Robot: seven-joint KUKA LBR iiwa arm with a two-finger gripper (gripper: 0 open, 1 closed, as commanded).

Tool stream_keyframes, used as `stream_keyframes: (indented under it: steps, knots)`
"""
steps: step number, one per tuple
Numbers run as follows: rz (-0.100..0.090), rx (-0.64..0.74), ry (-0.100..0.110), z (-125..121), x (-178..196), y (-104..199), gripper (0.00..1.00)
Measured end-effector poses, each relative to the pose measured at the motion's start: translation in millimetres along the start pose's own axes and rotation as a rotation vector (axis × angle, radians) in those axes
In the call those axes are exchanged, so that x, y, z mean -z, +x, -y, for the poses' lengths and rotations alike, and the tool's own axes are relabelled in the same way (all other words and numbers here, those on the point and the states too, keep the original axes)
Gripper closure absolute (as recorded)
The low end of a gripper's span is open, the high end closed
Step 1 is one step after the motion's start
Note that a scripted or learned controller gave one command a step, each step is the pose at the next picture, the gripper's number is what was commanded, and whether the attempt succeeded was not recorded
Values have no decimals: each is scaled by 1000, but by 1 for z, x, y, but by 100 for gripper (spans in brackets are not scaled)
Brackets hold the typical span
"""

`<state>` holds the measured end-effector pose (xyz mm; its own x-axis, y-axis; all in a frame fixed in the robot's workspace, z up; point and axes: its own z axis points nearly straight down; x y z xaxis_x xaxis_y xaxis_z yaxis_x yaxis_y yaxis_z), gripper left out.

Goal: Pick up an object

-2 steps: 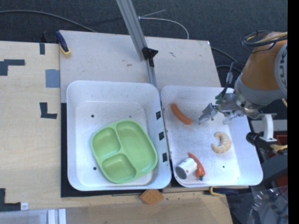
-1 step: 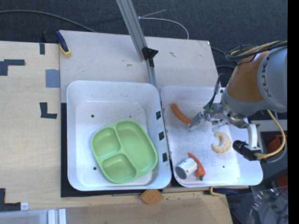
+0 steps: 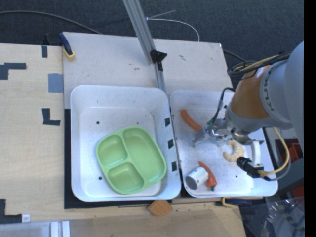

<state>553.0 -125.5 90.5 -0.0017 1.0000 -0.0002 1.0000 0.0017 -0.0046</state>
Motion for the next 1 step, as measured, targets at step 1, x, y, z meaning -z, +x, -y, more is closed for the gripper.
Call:
stream_keyframes:
  steps: [1]
  knots:
    - [-1,1,0,0,12,0,100]
